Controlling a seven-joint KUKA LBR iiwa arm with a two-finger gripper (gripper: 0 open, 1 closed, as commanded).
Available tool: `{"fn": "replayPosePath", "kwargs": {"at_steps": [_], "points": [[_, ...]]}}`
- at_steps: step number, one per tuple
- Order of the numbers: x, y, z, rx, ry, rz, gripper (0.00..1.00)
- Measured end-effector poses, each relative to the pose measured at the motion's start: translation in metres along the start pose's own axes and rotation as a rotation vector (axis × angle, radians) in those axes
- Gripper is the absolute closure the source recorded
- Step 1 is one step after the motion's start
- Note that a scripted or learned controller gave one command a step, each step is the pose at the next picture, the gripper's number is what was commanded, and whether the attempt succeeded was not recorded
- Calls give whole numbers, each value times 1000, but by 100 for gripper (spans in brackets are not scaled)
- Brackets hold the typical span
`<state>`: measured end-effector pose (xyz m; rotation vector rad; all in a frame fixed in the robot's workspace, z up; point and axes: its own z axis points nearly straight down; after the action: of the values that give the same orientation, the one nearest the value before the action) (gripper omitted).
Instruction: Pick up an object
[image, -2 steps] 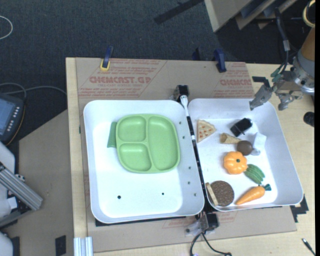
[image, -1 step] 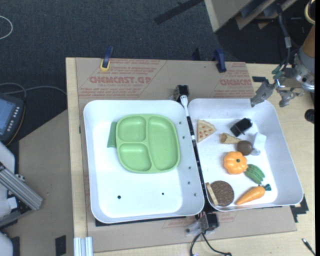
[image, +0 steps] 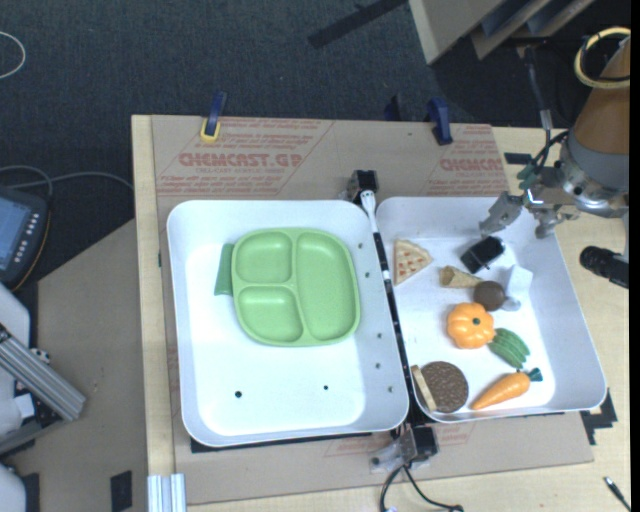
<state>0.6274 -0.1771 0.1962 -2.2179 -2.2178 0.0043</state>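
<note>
You have the arm (image: 600, 130) reaching in from the right, with its pincer (image: 522, 212) hanging over the upper right part of the right bin (image: 575, 330). Its two fingers are spread apart, one pointing down-left and the other toward the right, and nothing sits between them, so the pincer is released and grasps nothing. Just below the left finger (image: 499, 216) lies a small black block (image: 482, 252), close to the fingertip, though you cannot tell whether they touch. The rest of the things lie in the same bin: a waffle-patterned wedge (image: 409, 260) near the left wall, a tan piece (image: 458, 277) beside it, a dark brown ball (image: 489, 294) next to a pale grey scrap (image: 517, 285), an orange pumpkin (image: 469, 325) in the middle, a green vegetable (image: 510, 347) just right of it, a carrot (image: 503, 390) near the front edge, and a round brown cookie (image: 443, 386) at the front left corner. In the left bin (image: 200, 390) you see a green divided plate (image: 296, 286), lying flat near the back. Both bins rest on the table (image: 160, 170), on a sheet of printed cardboard held by a yellow clamp (image: 211, 125) and a blue clamp (image: 439, 122).
</note>
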Motion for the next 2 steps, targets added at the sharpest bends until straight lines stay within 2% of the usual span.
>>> {"fn": "replayPosePath", "kwargs": {"at_steps": [1, 2], "points": [[6, -1, 44, 0, 0, -1, 0], [3, 1, 107, -1, -1, 0, 0]]}}
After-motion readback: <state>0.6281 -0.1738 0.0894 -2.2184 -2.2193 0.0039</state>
